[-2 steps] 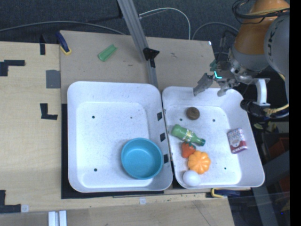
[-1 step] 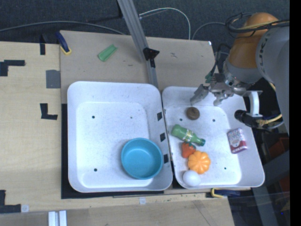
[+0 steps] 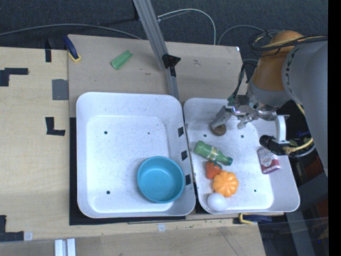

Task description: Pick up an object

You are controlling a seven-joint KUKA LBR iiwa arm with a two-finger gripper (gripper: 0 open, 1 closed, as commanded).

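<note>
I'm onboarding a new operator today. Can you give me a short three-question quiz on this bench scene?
1. True or false: the round blue bowl sits in the left white bin.
2. Which lies nearest the small orange pumpkin? A) green bottle B) white egg-shaped ball C) red-and-white packet
3. Fill in: the gripper hovers over the ___ bin.

Key: 1 true; 2 B; 3 right.
</note>
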